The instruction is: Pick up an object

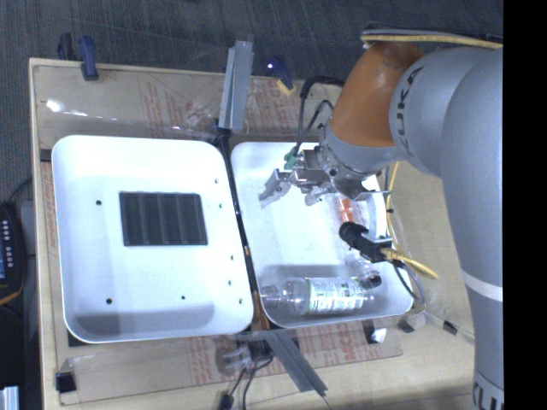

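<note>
A clear plastic bottle (320, 295) with a pale label lies on its side along the near wall of the right bin (256, 229). A dark grey ribbed rectangular block (162, 219) lies flat in the middle of the left bin (77, 169). My gripper (293, 191) hangs over the far half of the right bin, well above the bottle and apart from it. Its fingers (272, 188) are spread open and nothing sits between them. A small orange piece (342, 205) shows under the wrist; what it is cannot be told.
The bins sit side by side, divided by their touching rims (239, 229). A grey metal bar (235, 84) stands at the far edge between them, and blue clamps (85, 54) sit at the bench's far left corner. The arm covers the right bin's right wall.
</note>
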Tool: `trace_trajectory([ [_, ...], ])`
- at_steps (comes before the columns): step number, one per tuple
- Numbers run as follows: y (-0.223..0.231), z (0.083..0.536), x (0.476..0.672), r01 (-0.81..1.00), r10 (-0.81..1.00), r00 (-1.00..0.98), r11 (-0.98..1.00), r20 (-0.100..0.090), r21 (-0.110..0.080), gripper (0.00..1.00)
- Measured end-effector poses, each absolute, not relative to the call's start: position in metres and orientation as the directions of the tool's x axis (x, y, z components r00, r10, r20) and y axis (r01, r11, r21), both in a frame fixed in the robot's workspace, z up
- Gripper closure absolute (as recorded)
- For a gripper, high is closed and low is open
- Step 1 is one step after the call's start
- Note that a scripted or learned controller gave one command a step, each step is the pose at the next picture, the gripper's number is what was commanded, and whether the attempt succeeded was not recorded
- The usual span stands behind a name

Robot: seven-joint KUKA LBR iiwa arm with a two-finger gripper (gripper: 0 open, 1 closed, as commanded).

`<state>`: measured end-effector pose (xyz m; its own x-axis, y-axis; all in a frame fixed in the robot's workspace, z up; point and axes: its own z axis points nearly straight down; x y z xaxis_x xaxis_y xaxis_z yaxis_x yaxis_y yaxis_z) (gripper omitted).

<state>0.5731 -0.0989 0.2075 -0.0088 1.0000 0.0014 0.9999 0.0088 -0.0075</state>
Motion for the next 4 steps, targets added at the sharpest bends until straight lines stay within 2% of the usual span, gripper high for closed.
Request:
trace_trajectory([
  [1, -0.182, 0.19, 0.582, 0.998, 0.998, 0.061, -0.061, -0.001, -0.004, 0.0],
  [2, -0.203, 0.212, 0.581, 1.0, 1.0, -0.005, 0.005, 0.0, -0.003, 0.0],
  [3, -0.208, 0.2, 0.606, 0.988, 0.988, -0.157, 0.157, -0.002, 0.001, 0.0],
  [4, -0.208, 0.196, 0.602, 0.974, 0.974, -0.228, 0.228, 0.002, -0.003, 0.0],
])
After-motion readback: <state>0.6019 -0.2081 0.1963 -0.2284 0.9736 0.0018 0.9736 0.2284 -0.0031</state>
